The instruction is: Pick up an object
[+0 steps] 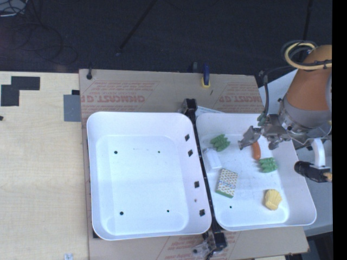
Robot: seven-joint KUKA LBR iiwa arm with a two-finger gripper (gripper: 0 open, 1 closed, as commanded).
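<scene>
Claw low over the right bin, reaching in from the right edge, grey wrist and orange band behind it. Fingers look spread apart, nothing seen between them. Orange carrot-like piece just below the claw tips, near but apparently not gripped; contact too small to tell. Green leafy piece off to the claw's left, apart from it. Second green piece just below the carrot piece, slightly right. Patterned flat card further down and left of the claw. Small clear or white block left and below, near the bin divider. Yellow corn-like piece well below the claw, toward the bin's near corner. Left bin far left of the claw, on the counter.

Step in hand, by judgement: approach, lining up over the orange piece, grasp not yet made. Next move likely calls for dropping straight down to straddle the orange piece, closing on its narrow width, then lifting. Risk: green piece close by could get nudged or pinched along; slim rounded piece could slip out on closing.
</scene>
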